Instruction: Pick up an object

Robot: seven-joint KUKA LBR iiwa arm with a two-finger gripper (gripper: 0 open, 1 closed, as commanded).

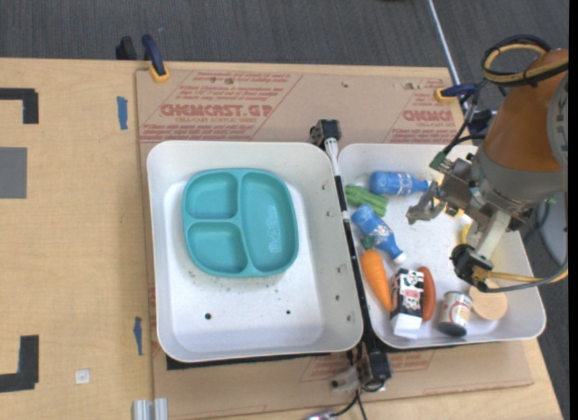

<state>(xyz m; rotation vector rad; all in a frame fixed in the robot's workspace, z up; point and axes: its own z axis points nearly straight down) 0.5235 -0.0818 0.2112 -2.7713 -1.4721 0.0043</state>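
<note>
Two bins sit side by side on the table. A divided plate lies in the left bin. The right bin holds two bottles, a carrot, a carton and a can near its front edge.

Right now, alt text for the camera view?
The arm's gripper hovers over the right bin, which holds two blue bottles, a green piece, a carrot and a small can. The left bin holds a teal divided plate.
</note>
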